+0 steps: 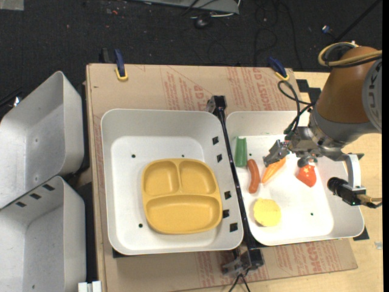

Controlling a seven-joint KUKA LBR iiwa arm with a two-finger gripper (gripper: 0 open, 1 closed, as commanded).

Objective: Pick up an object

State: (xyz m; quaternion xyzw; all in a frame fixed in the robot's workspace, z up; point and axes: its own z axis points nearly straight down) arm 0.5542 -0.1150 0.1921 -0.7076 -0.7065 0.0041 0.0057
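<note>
The right bin (pixel 346 224) serves as the reference. Nearest the camera, toward its front edge, lies a yellow round piece (pixel 267 213). Beyond it, left of centre, a red sausage (pixel 253 175) lies lengthwise, with a green block (pixel 241 151) just past it against the bin's left wall. An orange carrot (pixel 273 169) lies tilted near the bin's centre, and a red-orange piece (pixel 307 175) sits to its right. The gripper (pixel 296 153) hangs above the bin's rear half, over the carrot's upper end; finger spacing cannot be determined. The left bin (pixel 121 181) holds a yellow divided tray (pixel 181 195).
</note>
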